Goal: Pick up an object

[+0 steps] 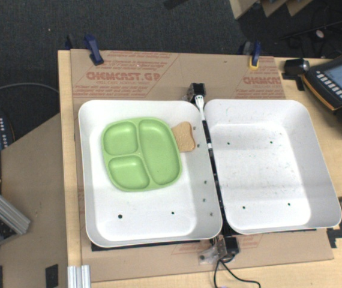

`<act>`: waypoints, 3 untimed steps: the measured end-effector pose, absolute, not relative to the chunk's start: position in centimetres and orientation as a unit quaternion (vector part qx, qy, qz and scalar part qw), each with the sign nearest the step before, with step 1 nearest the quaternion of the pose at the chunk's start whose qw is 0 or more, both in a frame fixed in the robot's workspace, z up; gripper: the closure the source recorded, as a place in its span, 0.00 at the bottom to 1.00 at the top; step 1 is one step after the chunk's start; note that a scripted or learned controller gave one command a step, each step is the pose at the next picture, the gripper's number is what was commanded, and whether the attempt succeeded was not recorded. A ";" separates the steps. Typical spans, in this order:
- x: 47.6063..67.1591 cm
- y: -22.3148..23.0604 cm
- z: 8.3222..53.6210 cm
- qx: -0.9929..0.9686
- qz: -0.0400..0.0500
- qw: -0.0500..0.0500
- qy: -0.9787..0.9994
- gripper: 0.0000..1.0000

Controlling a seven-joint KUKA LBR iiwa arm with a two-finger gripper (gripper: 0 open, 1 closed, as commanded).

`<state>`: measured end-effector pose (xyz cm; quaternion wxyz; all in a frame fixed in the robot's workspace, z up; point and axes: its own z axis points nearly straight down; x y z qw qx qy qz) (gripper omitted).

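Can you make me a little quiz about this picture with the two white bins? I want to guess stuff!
1. True or false: the green divided plate lies in the left bin.
2. How many sections does the green plate have? A) two B) three C) five
3. Fill the blank: the small tan piece lies by the plate's ______ edge, toward the right bin.

Key:
1. True. The plate lies in the left bin's upper part.
2. B. Two small sections on the left and one long one on the right.
3. Right. The tan piece lies against the plate's upper right rim, near the divide between the bins.
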<state>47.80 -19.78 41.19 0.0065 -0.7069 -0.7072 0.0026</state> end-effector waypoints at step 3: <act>47.8 -19.9 44.8 -0.707 0.002 0.005 -0.707 1.00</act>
